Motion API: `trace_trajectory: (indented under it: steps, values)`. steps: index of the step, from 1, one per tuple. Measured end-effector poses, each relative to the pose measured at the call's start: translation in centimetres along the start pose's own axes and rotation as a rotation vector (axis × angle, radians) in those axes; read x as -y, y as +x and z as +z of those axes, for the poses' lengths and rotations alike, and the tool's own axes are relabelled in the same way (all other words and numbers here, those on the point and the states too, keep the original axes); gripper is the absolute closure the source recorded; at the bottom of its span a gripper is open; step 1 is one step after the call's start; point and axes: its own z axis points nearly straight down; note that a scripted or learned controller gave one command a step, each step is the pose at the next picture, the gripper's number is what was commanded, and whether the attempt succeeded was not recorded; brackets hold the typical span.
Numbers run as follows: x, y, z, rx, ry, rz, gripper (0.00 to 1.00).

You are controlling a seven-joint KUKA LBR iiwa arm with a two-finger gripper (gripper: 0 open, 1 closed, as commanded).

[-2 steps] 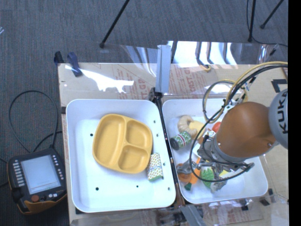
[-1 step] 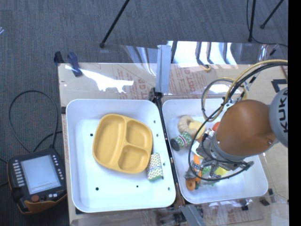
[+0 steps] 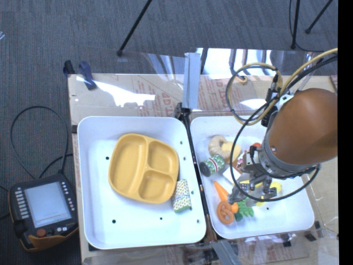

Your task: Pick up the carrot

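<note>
since toys crowd the carrot (image 3: 222,191) in the right bin (image 3: 298,217), could grab the wrong one. pincer (image 3: 252,191) just beside it; cannot tell if open.

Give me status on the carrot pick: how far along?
Done: the arm is over the right bin, claw low beside the carrot. In hand: nothing visibly gripped. Left: the carrot lies on the bin floor, so grasp and lift remain.
</note>
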Motion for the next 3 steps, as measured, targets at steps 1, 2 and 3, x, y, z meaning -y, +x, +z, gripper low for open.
trace_trajectory:
  steps: [1, 2, 3]
  values:
    - [0.0, 0.1, 0.0, 0.000, -0.001, 0.002, 0.00]
    - [-0.6, -1.8, 3.5, -0.001, -0.005, -0.067, 0.00]
    - [0.7, 4.1, 13.2, -0.001, -0.007, -0.036, 0.00]
